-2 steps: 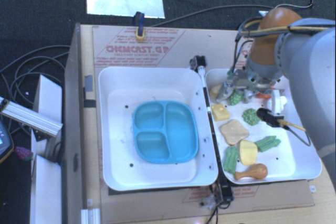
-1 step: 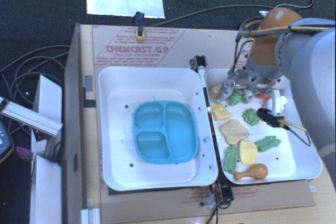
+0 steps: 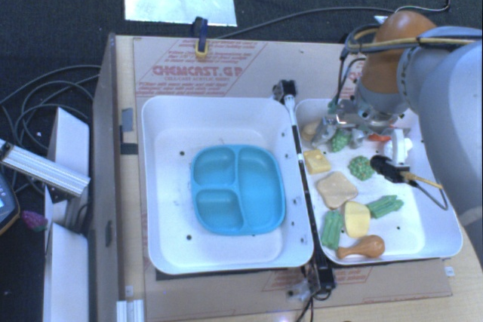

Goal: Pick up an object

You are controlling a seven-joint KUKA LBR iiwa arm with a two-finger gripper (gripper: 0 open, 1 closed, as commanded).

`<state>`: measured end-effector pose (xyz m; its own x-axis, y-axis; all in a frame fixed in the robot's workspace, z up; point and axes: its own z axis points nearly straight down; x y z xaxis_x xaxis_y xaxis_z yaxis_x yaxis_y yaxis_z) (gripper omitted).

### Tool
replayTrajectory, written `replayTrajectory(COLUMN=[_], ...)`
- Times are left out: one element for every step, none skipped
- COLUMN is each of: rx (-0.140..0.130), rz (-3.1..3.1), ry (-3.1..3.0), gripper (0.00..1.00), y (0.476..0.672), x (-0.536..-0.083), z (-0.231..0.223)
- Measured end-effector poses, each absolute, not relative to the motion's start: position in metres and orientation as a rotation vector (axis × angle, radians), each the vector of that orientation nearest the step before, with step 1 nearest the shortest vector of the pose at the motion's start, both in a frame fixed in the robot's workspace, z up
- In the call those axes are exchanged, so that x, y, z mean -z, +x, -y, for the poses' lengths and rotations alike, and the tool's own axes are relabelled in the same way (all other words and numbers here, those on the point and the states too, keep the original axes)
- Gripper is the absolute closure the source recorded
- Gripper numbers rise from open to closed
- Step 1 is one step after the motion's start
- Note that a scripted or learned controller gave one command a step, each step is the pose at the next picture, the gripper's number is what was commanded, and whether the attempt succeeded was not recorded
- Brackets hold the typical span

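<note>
While gripper [image 3: 339,128] sits low in rt bin [image 3: 441,234] by broccoli [image 3: 340,140], can't tell finger state.

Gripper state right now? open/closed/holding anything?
Gripper: low in the right bin, over the toy broccoli at the bin's far left. Open or closed, and any hold: cannot be told.

Grey arm [image 3: 445,79] comes in from the right side, upper part big and close to cam. Orange band [image 3: 400,26] sits above the wrist [image 3: 377,83], cables looped beside it. Wrist points down & slightly left. Gripper [image 3: 339,128] hangs low at the wrist's end, its metal parts bunched together, too cluttered to make out more.
</note>
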<state>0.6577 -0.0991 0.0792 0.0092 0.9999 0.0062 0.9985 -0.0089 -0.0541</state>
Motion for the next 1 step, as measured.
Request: replayTrajectory(rx=[-0.061], rz=[2.186], ry=[-2.205], gripper=[0.00], y=[0.6575], x=[-0.0797], z=[0.0942])
